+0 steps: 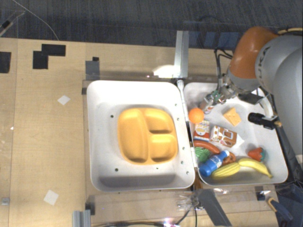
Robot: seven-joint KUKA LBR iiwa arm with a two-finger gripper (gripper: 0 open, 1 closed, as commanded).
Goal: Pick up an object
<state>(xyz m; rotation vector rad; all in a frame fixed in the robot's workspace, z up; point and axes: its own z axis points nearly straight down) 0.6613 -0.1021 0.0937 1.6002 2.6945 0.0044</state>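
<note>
My gripper (214,99) hangs low over the far left part of the right bin (280,164), under the grey arm with its orange band. Just below and left of it lies an orange ball (196,115). A yellow cheese wedge (232,116) sits a little to its right. Nearer the front are a small carton (201,129), a brown and white box (223,135), a red sausage-like piece (207,147), a blue bottle (216,160), a banana (242,168) and a strawberry (256,153). I see nothing held.
The left bin (102,126) holds a yellow divided tray (146,135). A metal post (182,56) stands at the back between the two bins. The arm's body covers the right bin's far right corner. Bare wooden bench (42,141) lies to the left.
</note>
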